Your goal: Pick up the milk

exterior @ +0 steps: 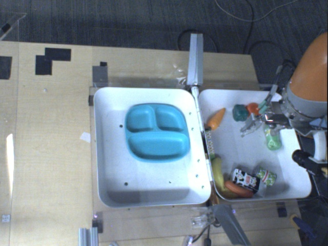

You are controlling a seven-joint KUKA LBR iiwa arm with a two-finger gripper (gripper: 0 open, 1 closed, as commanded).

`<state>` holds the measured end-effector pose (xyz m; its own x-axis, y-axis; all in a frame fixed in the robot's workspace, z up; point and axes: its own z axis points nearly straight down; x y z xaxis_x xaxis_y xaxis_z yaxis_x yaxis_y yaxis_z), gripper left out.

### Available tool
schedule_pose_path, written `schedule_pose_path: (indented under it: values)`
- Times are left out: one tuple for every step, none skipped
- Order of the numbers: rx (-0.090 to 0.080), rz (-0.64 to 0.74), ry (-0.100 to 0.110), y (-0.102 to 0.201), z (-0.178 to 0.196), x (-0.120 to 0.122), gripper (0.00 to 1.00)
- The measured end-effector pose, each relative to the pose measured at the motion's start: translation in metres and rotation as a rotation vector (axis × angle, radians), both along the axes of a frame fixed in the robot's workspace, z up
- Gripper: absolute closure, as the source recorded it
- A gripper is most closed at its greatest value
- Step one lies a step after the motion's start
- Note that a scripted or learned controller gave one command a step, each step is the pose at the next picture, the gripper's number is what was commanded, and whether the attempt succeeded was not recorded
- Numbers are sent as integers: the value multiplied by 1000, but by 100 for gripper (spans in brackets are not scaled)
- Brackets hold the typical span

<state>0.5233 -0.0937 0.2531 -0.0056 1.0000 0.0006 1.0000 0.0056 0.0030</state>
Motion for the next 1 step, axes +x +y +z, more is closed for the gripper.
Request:
schedule_pose_path:
  values:
    - [0,-1,2,-1,-133,-20,0]
